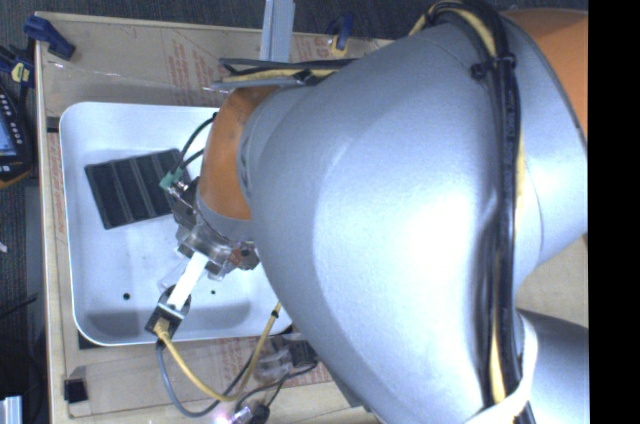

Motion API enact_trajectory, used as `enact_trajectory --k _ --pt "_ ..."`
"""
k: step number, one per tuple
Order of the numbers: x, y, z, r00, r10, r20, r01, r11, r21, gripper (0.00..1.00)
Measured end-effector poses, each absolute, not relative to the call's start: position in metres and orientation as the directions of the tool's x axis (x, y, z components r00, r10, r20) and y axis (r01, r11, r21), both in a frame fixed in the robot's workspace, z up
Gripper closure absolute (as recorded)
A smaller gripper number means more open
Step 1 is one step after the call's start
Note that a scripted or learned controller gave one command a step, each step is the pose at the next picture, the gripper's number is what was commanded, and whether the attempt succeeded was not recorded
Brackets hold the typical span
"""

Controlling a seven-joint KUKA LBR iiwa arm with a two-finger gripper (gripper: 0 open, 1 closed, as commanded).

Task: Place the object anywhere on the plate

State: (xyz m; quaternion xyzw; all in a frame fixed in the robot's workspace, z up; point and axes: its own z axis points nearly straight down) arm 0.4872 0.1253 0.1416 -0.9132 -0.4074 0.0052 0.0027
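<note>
- Seemingly, in the camera view, the thing to be moved is the flat black ribbed rectangular slab (pixel 133 188). It is taken as the task's object by judgement only, since it is the one loose item that can be made out.
- The slab is seen lying flat on the floor of the shallow white plastic bin (pixel 105 262) at the view's left. It sits in that bin's upper-left part, turned a little askew to the walls and apart from them.
- Its right end is reached by the wrist of the large grey metal arm with the orange band (pixel 400 212). Whether the two are touching or the wrist is merely hanging above it cannot be told.
- The slab is judged to be light and stiff, probably moulded plastic or rubber, and not fragile. Some friction should be offered by the ribs, though little height is left to be gripped on so thin a piece.
- A hold would best be taken across the narrow width, near mid-length, so that the slab is not tipped when lifted. A grasp at one end is judged likely to let it swing or slip.
- The gripper (pixel 200 230) is seen just beside the slab's right end, low over the bin floor, with its tip hidden beneath the wrist parts.
- How far the gripper is open cannot be told, and nothing can be said to be held by it.
</note>
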Motion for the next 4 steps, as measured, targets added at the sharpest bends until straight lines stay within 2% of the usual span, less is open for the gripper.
enact_trajectory --k 1,2,3,4 --pt "0.476 0.123 0.283 0.591 0.806 0.0 0.806 -0.591 -0.003 1.0" --pt "0.474 0.181 0.144 0.581 0.814 -0.007 0.814 -0.581 -0.007 1.0" --pt "0.496 0.153 0.215 0.765 0.644 -0.003 0.644 -0.765 -0.004 1.0" --pt "0.532 0.139 0.226 0.613 0.79 -0.002 0.79 -0.613 -0.004 1.0"
